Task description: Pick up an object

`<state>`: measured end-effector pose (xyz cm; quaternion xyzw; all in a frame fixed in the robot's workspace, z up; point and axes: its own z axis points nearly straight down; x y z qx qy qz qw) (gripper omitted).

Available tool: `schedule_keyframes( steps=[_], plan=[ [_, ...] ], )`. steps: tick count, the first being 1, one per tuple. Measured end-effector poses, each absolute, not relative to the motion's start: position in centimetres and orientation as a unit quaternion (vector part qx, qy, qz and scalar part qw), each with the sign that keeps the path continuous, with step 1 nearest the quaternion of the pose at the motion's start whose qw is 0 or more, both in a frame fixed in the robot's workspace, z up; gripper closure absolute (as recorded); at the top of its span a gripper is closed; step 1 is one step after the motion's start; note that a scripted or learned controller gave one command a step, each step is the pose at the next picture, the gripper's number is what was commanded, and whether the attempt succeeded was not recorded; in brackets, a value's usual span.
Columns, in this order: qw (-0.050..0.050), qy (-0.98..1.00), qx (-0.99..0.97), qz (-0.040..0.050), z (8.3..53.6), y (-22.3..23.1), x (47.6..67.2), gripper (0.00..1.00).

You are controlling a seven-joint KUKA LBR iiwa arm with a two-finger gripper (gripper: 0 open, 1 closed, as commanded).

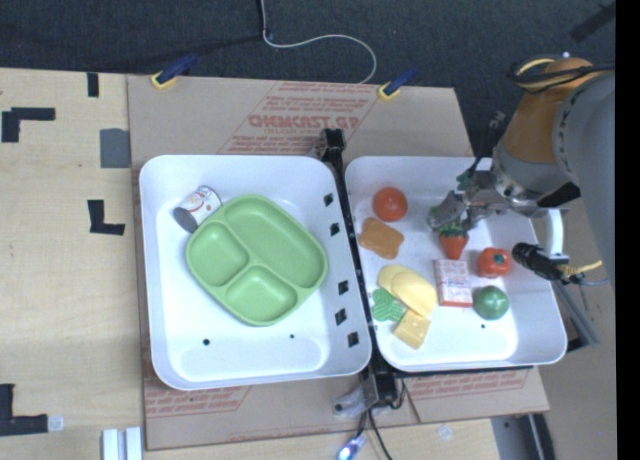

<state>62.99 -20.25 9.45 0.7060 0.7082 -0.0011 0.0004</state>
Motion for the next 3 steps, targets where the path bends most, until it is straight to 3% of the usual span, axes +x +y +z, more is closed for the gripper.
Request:
schedule_keyframes(
  steps=[3],
  plan=[
    [0.001,0.708,0.707,0.0007,22.7,-20.1,63.8,1.00]
  ],
)
